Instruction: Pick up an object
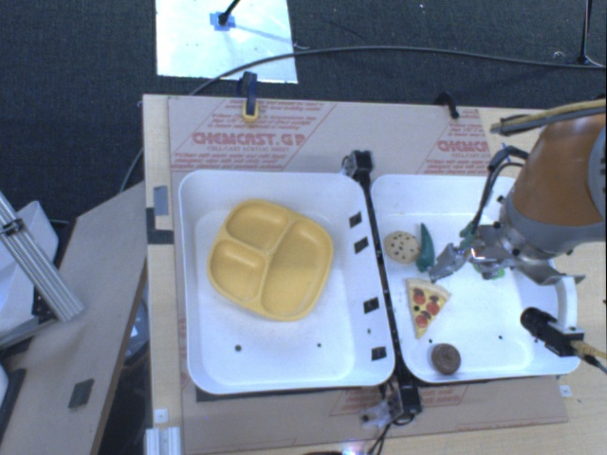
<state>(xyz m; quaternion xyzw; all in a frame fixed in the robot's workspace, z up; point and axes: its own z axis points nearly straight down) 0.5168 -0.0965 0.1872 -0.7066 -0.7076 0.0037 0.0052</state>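
Bench (pixel 285 131) was topped with a Chemcast-printed board. Two shallow white bins sat on it side by side, touching at the middle: left bin (pixel 275 368) at 9 o'clock, right bin (pixel 493 335) at 3 o'clock. A yellow-and-blue clamp (pixel 248 98) gripped the board's far edge at 11 o'clock.

Both bins (pixel 285 373) look like smooth white plastic with a soft sheen, and the yellow tray (pixel 270 259) in the left one is the same sort of plastic, only more matt. Under the bins lies a flat board (pixel 285 136) covered in printed paper. The gripper (pixel 444 265) beside the cookie (pixel 401 245) glints like bare metal.
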